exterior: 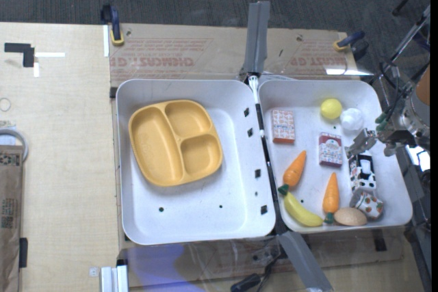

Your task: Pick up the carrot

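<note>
Camera view: two carrots lie in the right bin (391, 147). The stubby carrot (295, 169) lies near the bin's left wall, tilted, leafy end down-left beside the banana (301, 210). The slim carrot (331, 193) lies near the front, tip pointing away from the front rim, its green end just beside a tan egg-shaped item (350, 217).

Handling, as a judgement: both look like hard plastic toy food, so light, stiff, not fragile, with a smooth tapered skin likely to slide out of a pinch made near the tip. The thick middle, gripped across the short axis, is the sound hold. The stubby carrot has clear floor on both long sides; the slim one is crowded at its base.

Surroundings: two small red-and-white cartons (283, 126) (330, 149) stand behind the carrots, a yellow ball (331, 109) and a white ball (352, 119) at the back, a cow-patterned toy (363, 174) to the right. The left bin (137, 215) holds a yellow divided plate (176, 141).

The gripper (363, 142) hangs at the bin's right side above the cow toy, well apart from both carrots. Whether its jaws are parted or closed cannot be told; nothing is seen in them.
</note>
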Controlling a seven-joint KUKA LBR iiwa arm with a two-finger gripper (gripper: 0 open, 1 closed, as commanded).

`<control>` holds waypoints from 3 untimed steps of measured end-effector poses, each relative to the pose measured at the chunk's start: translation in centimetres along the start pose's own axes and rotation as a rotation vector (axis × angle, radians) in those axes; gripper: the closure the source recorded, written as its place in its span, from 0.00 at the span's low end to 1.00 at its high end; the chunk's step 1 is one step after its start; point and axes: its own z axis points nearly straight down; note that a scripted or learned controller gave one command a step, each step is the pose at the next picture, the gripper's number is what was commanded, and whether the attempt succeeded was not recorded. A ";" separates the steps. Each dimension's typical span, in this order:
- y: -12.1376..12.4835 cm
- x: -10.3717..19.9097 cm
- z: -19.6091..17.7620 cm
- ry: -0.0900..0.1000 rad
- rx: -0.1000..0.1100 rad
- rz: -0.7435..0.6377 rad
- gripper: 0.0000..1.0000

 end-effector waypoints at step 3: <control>-3.1 5.8 10.8 0.002 0.006 0.290 1.00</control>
